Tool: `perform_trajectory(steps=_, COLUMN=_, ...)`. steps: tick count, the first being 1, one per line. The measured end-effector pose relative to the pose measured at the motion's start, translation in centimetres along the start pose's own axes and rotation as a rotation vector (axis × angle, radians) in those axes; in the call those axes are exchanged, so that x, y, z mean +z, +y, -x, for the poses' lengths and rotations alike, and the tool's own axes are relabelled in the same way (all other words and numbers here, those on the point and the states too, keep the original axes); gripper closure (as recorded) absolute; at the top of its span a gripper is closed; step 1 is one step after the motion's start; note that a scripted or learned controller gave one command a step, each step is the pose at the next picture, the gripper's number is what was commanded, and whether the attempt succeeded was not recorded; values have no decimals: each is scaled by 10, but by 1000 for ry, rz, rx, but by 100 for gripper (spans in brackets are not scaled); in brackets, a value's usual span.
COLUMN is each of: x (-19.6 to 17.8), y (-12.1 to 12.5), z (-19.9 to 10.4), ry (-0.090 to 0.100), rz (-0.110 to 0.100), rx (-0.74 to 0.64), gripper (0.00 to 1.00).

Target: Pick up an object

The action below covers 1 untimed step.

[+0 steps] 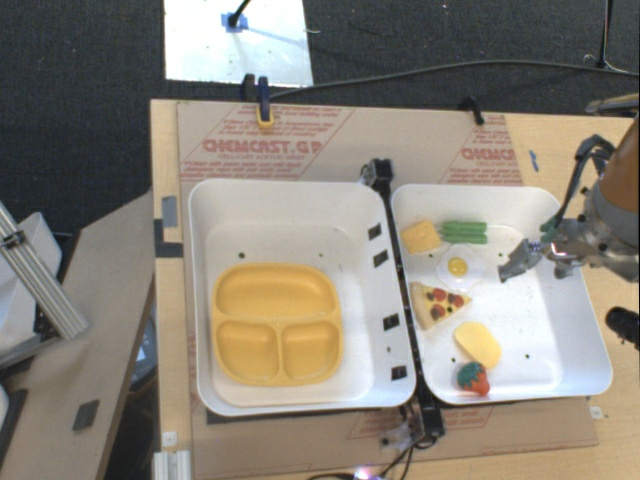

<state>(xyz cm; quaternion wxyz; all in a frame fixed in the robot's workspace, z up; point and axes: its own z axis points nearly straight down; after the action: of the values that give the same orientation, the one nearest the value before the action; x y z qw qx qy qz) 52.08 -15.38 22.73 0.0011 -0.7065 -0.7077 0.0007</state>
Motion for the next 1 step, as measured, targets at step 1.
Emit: perform_trajectory(steps=1, x=48, y=9, z=-1, ry=0, rz=0, rx=1, gripper=0)
